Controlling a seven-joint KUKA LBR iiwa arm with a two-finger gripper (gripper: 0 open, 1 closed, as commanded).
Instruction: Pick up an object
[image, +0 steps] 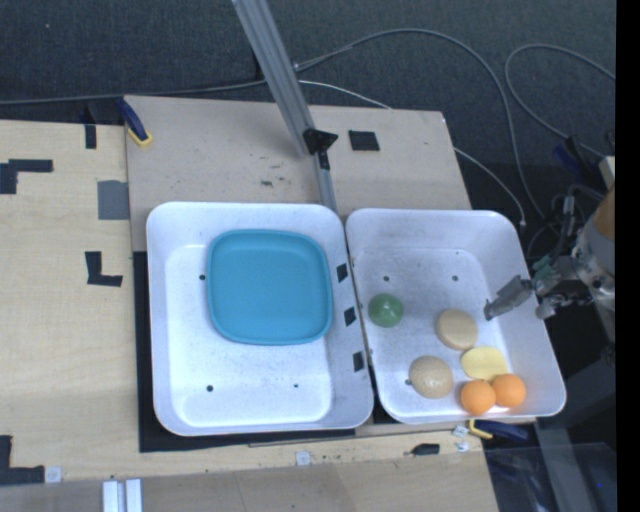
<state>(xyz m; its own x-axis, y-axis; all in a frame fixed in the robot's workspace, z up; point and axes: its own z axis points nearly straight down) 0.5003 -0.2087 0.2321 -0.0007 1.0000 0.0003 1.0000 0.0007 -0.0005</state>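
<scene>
Several small round toy foods lie in the right bin (400, 235): a green ball (385, 310), two beige buns (456, 328), two oranges (492, 393). They look light, smooth, best pinched across the middle. The gripper (520, 296) hovers beside them, apparently empty; fingers' state unclear.

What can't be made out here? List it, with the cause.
- Gripper, camera view: small and dark over the right bin's rim; its finger state is unreadable.
- Arm, camera view: cut off by the right edge.
- Yellow piece, camera view: partly covered by the two orange balls; its full shape is unclear.
- Two beige lumps, camera view: too small to identify.
</scene>
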